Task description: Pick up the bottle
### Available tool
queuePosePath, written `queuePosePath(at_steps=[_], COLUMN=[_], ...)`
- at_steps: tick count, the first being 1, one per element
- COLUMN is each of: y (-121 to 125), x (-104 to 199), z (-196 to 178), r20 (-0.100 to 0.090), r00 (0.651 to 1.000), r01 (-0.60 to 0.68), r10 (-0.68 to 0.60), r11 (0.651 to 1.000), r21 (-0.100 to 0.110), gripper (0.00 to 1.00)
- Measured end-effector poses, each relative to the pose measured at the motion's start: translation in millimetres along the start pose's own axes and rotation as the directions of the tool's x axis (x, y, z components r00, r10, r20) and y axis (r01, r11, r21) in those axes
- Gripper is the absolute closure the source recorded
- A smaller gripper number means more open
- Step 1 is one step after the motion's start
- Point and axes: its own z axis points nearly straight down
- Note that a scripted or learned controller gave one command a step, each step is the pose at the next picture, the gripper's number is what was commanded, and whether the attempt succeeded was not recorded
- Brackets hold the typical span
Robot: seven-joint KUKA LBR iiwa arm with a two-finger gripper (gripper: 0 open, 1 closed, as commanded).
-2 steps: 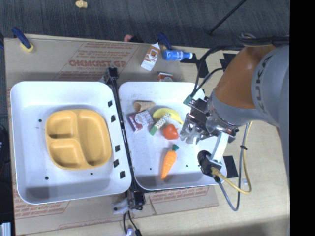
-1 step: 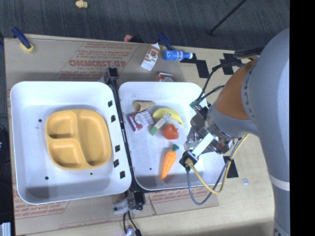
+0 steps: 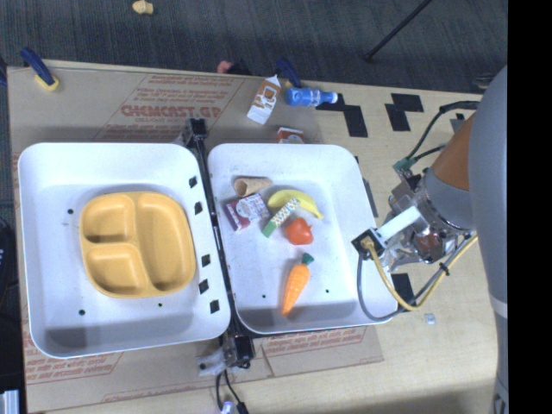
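1 carrot [image 3: 295,286], 1 tomato [image 3: 299,231], 1 banana [image 3: 293,203], 1 bottle [image 3: 310,97], 2 bins [image 3: 34,231], hand [image 3: 405,261] state unclear.

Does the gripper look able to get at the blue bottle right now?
Probably yes. The blue bottle lies on the open bench beyond the right bin, nothing over it; the gripper sits off that bin's right side.

The arm [image 3: 483,162] is cut off by the picture's right edge, beside the right bin [image 3: 345,166]. Its gripper [image 3: 405,248] is a tangle of cables and brackets just right of that bin, the details too small to tell.
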Motion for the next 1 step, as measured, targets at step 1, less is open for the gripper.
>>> queuePosePath(at_steps=[1], y=[6.3], x=[-2.2], z=[-50.7], r20=[-0.001], r00=[0.994], r01=[-0.109], r10=[0.109], r11=[0.994], r21=[0.000], gripper=[1.00])
